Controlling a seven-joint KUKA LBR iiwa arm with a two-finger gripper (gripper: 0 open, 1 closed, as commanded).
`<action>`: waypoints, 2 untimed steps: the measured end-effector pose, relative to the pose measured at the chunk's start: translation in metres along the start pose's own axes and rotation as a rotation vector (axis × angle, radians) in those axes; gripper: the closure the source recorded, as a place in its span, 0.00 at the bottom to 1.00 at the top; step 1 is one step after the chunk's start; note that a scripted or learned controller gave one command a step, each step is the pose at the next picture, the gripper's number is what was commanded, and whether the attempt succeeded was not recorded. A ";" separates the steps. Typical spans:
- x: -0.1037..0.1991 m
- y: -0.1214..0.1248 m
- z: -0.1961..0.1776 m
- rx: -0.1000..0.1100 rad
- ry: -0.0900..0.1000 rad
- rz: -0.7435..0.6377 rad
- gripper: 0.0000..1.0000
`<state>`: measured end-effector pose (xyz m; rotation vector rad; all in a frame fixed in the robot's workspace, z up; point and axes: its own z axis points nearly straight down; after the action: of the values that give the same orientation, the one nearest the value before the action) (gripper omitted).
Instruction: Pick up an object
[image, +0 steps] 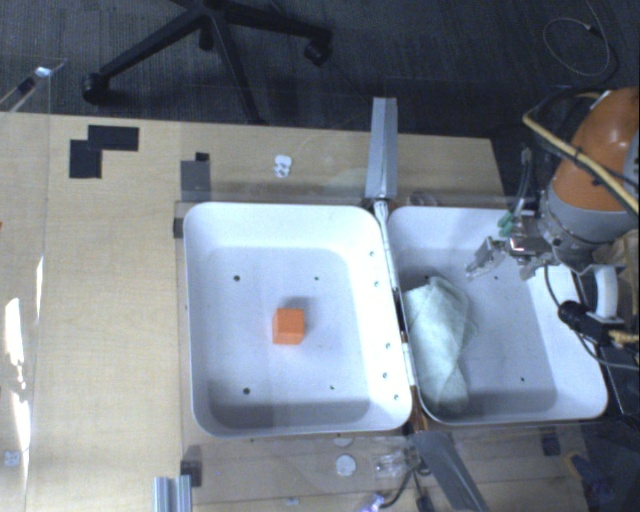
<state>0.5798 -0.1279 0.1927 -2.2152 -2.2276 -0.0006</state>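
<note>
Two white bins sit side by side on a pale wooden surface (100, 330), their inner rims touching along a line of small fasteners. The left bin (215, 230) holds one orange cube (289, 326), which rests flat on the floor a little left of the bin's middle and well apart from every wall. The right bin (580, 400) holds a crumpled white cloth (437, 335) that lies against its left wall and reaches from about mid-bin down to the near left corner.

The arm (590, 170) comes in from the right, its orange band above the wrist showing over the far right corner of the right bin. The gripper (500, 252) hangs over the far part of the right bin, pointing left and slightly toward the near side. Its fingers (482, 262) look spread, with nothing between them. The gripper is above and to the right of the cloth, apart from it, and well away from the cube in the other bin.

A grey metal post (382, 150) stands at the far end of the seam between the bins. Black tape marks (100, 148) lie on the surface at far left, and the dark legs of a chair base (210, 35) show on the floor beyond the surface. Cables (590, 330) hang beside the arm at right.
</note>
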 end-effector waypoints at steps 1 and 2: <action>-0.014 0.091 0.107 -0.006 -0.003 -0.048 0.00; -0.012 0.094 0.094 -0.013 -0.006 -0.056 1.00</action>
<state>0.6735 -0.1397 0.0989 -2.1617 -2.2985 -0.0080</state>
